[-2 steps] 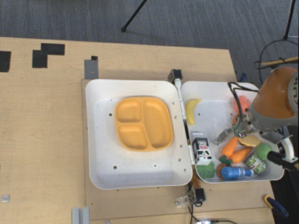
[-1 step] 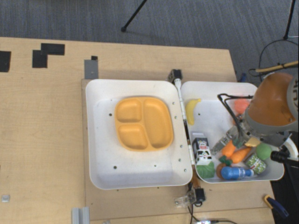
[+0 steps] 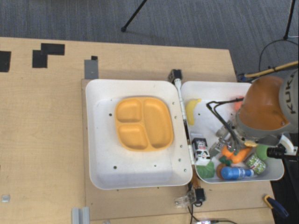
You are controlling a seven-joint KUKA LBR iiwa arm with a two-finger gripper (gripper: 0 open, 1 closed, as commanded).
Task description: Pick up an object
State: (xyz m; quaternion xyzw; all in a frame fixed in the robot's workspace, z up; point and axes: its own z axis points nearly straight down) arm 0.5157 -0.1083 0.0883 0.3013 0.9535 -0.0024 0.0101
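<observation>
Down in the right bin [image 3: 275,174], the hand [image 3: 227,146] meets an orange carrot-like toy [image 3: 237,155]; its grip cannot be told.

The grey arm [image 3: 285,101] reaches in from the right, its orange band [image 3: 261,104] bulking above the wrist, the gripper [image 3: 227,146] angled low, pointing down and leftward.

Bright even overhead light, soft faint shadows, mild glare on white bins [image 3: 93,125], slightly soft focus

Grey arm [image 3: 288,97], orange band [image 3: 261,104]
</observation>
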